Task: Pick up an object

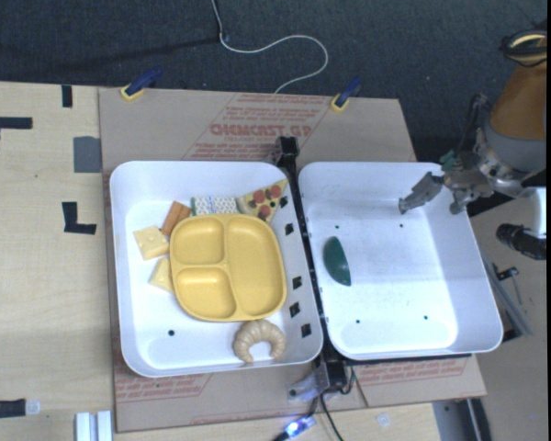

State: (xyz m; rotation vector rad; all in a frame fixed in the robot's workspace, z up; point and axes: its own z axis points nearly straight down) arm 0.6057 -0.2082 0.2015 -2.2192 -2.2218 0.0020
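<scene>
A dark green oval object [337,260] lies alone on the floor of the right bin [441,338], near its left wall. My gripper [432,202] hangs over the far right part of that bin, well right of and beyond the green object. Its two fingers are spread open with nothing between them. The left bin [133,338] holds a yellow divided plate [228,266], a croissant [260,338] at the plate's near edge, pale cracker pieces [151,242] on its left, an orange-brown piece [175,217] and a pizza slice [266,198] at the back.
Both bins sit on a cardboard sheet [257,127] held by clips at its far edge. A white cable [275,49] loops over the dark floor behind. A divider with black fittings [298,246] runs between the bins.
</scene>
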